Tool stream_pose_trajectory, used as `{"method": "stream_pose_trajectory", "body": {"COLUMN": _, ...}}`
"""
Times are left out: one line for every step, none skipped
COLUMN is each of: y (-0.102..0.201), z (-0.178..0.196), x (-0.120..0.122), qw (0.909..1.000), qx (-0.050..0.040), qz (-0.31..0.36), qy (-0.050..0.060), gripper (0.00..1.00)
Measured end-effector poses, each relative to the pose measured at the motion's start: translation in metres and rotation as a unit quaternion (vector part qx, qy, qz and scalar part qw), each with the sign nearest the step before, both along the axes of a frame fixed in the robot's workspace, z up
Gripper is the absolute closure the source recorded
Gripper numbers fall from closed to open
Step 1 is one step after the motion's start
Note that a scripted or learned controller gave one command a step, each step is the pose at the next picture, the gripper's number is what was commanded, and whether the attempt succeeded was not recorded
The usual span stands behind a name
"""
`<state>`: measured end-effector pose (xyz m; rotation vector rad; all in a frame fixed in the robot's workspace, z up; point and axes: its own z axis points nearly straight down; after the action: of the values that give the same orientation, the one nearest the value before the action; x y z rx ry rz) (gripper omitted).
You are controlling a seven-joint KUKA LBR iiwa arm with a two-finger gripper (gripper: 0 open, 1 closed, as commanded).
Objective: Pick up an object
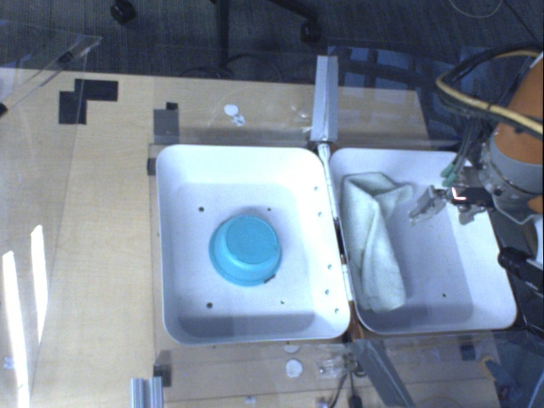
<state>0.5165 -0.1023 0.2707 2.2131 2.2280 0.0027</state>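
Blue bowl point(246, 250) sat upside down in the left bin point(183, 177), white cloth point(374, 236) lay in the right bin point(476, 300), gripper point(433, 202) hovered above it, fingers apart, holding nothing.

A blue bowl point(246, 250) sits upside down in the left bin point(183, 185). A white cloth point(374, 236) lies crumpled in the right bin point(476, 291), with the gripper point(438, 201) just beside its upper edge.

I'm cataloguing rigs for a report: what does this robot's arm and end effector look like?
The arm is grey with an orange band above the wrist, and dark and yellowish cables loop over it. The end effector is small, metallic grey, with thin fingers.
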Motion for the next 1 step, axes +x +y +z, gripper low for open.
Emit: {"method": "stream_pose_trajectory", "body": {"y": 0.0065, "z": -0.0977, "x": 0.0325, "qw": 0.9892, "qx": -0.0002, "qz": 0.147, "qy": 0.000, "gripper": 0.00}}
